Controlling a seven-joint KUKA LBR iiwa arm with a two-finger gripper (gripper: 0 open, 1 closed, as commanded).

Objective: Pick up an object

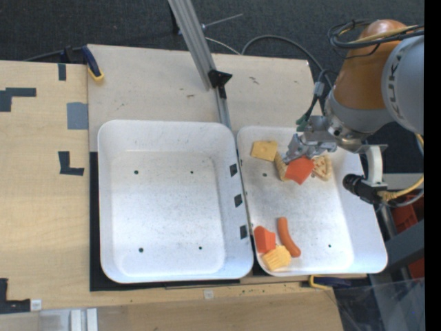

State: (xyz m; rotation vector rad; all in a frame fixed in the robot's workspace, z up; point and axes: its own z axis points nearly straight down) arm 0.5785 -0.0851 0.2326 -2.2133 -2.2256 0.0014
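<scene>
Only one piece of lettering shows. On the grey casing of the robot arm (406,67), at the far right beside its orange band, dark capital letters run vertically along the shell. They look like part of the maker's name, "KUKA", but the frame edge cuts them off and only about two letters come through clearly. Nothing else carries readable writing: the two shallow white plastic bins (169,198), the pale wooden surface (41,185) with its dark tape patches, and the small coloured toy food pieces (275,243) bear no legible words, numbers, labels or signs.
</scene>
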